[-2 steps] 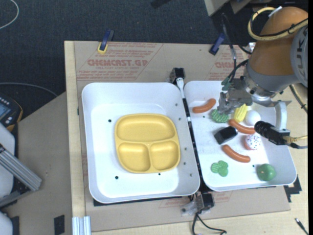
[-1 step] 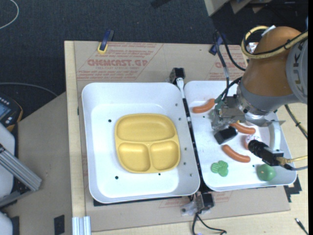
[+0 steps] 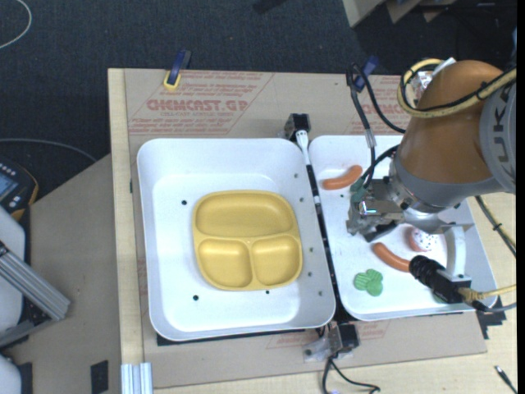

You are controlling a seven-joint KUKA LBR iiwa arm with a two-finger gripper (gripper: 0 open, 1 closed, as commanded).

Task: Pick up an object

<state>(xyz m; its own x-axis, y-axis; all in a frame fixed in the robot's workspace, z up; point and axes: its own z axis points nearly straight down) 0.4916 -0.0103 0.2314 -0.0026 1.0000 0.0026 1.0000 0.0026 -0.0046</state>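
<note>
The right bin [image 3: 344, 290] holds an orange sausage [image 3: 341, 178] near its far left, a second orange sausage [image 3: 391, 257] in the middle, a green leafy toy [image 3: 369, 282] near the front and a white dotted piece [image 3: 424, 239] partly hidden by the arm. My gripper [image 3: 367, 217] hangs low over the right bin, between the two sausages, close to the left wall. The wrist covers most of it. A yellow divided plate [image 3: 246, 239] lies in the left bin [image 3: 164, 220].
A black clamp [image 3: 297, 127] sits at the far end of the wall between the two bins. The cardboard bench [image 3: 205, 97] surrounds both bins. The bulky orange and grey arm [image 3: 447, 130] overhangs the right bin's far right side.
</note>
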